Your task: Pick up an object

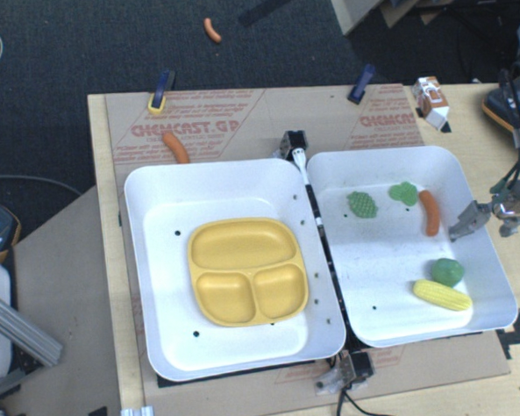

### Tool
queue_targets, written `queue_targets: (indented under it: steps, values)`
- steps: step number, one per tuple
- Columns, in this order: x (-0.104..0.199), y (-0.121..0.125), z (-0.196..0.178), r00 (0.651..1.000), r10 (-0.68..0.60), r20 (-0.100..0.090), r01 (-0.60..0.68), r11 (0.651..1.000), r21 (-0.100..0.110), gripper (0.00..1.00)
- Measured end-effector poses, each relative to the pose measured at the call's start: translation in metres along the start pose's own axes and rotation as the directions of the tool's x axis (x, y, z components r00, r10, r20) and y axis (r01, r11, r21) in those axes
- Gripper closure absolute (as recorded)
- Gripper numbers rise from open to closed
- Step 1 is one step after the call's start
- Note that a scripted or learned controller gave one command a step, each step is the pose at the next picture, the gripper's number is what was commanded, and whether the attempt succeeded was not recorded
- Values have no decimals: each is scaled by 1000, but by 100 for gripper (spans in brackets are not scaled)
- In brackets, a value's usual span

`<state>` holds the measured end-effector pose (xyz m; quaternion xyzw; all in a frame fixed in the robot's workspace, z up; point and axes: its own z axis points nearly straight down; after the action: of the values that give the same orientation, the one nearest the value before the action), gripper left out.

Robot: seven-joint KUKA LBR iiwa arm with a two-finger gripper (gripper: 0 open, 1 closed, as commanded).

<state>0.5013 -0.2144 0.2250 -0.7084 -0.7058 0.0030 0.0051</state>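
Note:
The right bin [399, 322] holds several toy foods: a dark green bumpy piece [363, 204], a lighter green leafy piece [404, 193], an orange-red sausage [430, 212], a green round piece [447, 271] and a yellow corn cob [442, 294]. My gripper [486, 216] hangs over the bin's right rim, just right of the sausage and above the green round piece. It holds nothing that I can see.
The left bin [157, 253] holds a yellow three-compartment plate [246, 270]. On the cardboard behind the bins lie another orange sausage [176, 147] and a small carton [431, 101]. Two clamps [159, 93] [361, 84] grip the board's far edge.

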Motion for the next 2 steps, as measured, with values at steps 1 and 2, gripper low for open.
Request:
queue_targets:
  steps: [1, 2]
  values:
    - [0, 3, -6, 1000, -4, 4, 4, 1000, -12, 0]
    - [1, -6, 53, 1000, -2, -1, 2, 1000, -4, 0]
